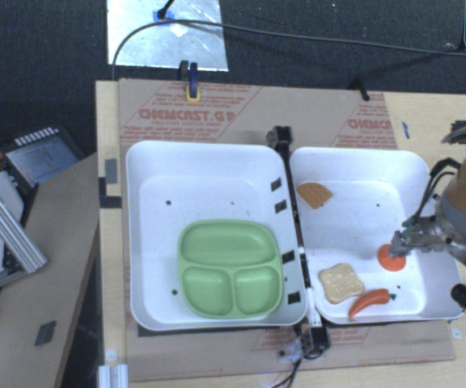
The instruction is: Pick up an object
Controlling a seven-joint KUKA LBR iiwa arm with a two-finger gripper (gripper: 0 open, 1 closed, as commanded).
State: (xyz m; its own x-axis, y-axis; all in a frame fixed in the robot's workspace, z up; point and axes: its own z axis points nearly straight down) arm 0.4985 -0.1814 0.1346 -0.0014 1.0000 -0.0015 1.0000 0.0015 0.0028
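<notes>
The right bin (354,164) holds a tan chip-like piece (315,194) near its back left, a slice of toast (341,282) at the front, a red-orange chili pepper (370,301) beside the toast, and a flat orange-red round piece (391,258). My gripper (403,243) reaches in from the right and sits low over the round piece, right at its top edge. Whether anything is between the fingers is hidden.
The left bin (148,164) holds a green three-compartment plate (229,267). A black divider clip strip (285,208) runs between the bins. Cardboard (209,111) lies under both bins. A cable crosses the dark floor behind.
</notes>
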